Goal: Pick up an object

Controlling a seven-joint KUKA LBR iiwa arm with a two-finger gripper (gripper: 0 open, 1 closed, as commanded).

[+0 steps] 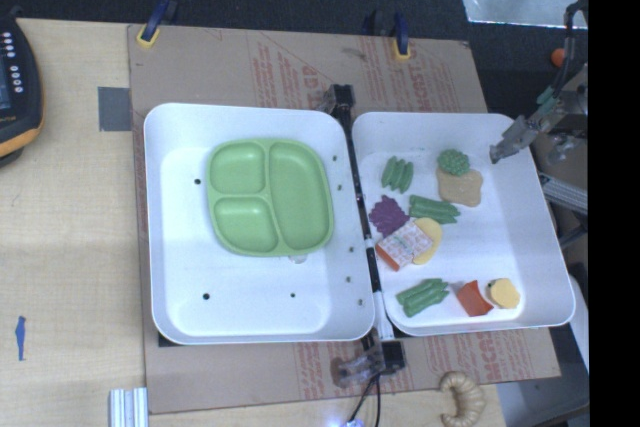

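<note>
Approach step, nothing picked up yet. Gripper (497, 153) hangs at the right bin's (530, 245) two o'clock rim; whether wide or narrow, cannot tell. Nearest toy food (459, 185) lies toward its eight o'clock. Next: descend over one piece.

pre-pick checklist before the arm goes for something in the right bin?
1. Gripper over the right bin, at its upper right rim: ok.
2. Nothing between its fingers: cannot tell.
3. Targets present in the right bin: ok.
4. Isolated target: green pea pod near the front lies apart: ok.
5. Middle cluster, purple grapes touching the patterned block: not ok for a clean grasp.
6. Green divided plate sits in the left bin, out of the path: ok.
</note>
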